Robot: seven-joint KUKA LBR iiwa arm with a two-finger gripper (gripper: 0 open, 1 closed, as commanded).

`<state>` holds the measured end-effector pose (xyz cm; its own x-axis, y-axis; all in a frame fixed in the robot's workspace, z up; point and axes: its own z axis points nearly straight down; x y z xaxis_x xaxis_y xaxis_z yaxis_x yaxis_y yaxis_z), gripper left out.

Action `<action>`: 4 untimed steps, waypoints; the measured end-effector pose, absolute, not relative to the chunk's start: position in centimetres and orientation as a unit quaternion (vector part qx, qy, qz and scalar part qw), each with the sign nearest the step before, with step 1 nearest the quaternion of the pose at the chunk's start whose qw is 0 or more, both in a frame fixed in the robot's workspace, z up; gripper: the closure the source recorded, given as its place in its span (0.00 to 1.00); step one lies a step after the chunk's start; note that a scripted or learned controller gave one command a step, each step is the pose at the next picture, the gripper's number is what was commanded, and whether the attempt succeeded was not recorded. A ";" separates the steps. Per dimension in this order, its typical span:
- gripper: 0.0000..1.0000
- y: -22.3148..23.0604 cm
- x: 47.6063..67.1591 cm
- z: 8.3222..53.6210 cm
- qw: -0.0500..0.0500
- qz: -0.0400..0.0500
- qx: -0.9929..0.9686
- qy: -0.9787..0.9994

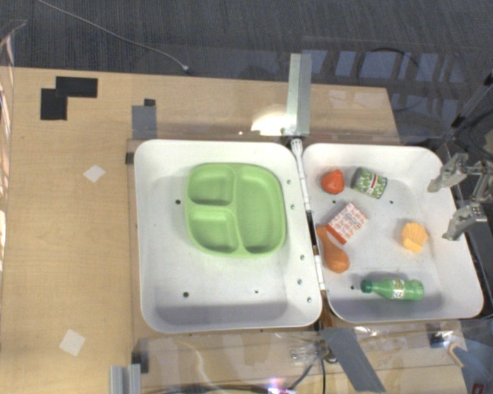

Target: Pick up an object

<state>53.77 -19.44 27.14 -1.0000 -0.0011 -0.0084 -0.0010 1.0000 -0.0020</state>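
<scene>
The right bin point(448, 281) holds several small objects. At its back lie a red round fruit point(333, 180) and a green can point(369, 183). A red-and-white carton point(347, 222) and an orange carrot point(334, 254) lie near its left wall. Toward the right sits a yellow block point(414, 236), and a green bottle point(393, 287) lies on its side at the front. My gripper point(454, 197) hovers over the bin's right edge, to the right of the yellow block. It is open, with nothing between its fingers.
The left bin point(160, 253) holds a green divided plate point(234, 209) at its middle. A metal divider post point(299, 89) stands behind the seam between the bins. Black tape marks point(66, 94) lie on the wooden bench at far left.
</scene>
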 end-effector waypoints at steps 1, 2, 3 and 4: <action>0.00 -17.9 55.5 9.9 0.006 -0.002 0.031 0.999; 0.00 -15.9 54.2 9.0 0.007 0.000 0.246 0.969; 1.00 -15.8 54.7 10.5 0.015 0.000 0.243 0.970; 1.00 -12.3 57.7 9.1 0.008 0.002 0.413 0.911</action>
